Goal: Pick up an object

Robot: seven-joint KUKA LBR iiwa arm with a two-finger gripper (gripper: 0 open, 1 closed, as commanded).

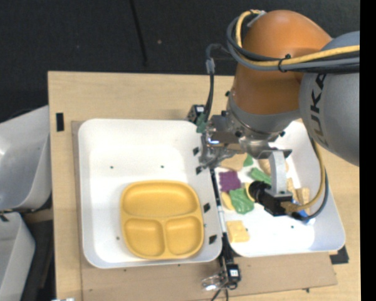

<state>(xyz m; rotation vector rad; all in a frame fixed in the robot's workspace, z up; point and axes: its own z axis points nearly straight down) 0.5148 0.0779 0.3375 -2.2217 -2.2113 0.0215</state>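
My gripper hangs low over the divider between the two white bins, at the left edge of the right bin. Just to its right and nearer the camera lie a purple piece and a green piece, side by side. A smaller green piece shows under the wrist. A flat yellow-tan piece lies near the right bin's front left corner. Pale tan bits lie further right. The arm's orange band and grey body hide the back of the right bin. Nothing can be seen held.
A yellow three-compartment tray sits in the front half of the left bin. The wooden bench frames both bins. A white object stands off the bench at the left.
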